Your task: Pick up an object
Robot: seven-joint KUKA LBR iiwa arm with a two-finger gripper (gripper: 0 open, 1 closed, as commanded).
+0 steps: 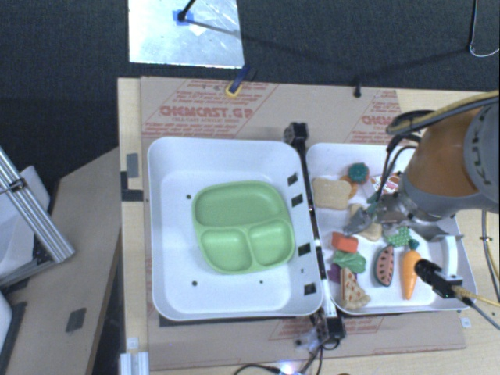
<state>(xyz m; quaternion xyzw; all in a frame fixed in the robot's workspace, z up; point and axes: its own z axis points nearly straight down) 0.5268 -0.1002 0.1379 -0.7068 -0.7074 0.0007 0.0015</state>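
Note:
My gripper [366,217] hangs low over the middle of the right bin [328,156], among toy food. Its dark fingers point left and down over a pale piece [373,229]. Just left of and below them lies a red-orange piece [344,242]. A tan bread slice [331,193] and a teal-and-orange toy [357,172] lie toward the bin's back. A watermelon slice [383,265], a carrot [408,273], a green leafy piece [349,261] and a pizza slice [353,291] lie near the front. I see nothing held between the fingers.
The left bin [168,209] holds a green divided plate [244,226]. A black divider [306,209] runs between the bins. The grey and orange arm [449,158] covers the right bin's far right side. Cables [457,291] trail at the front right.

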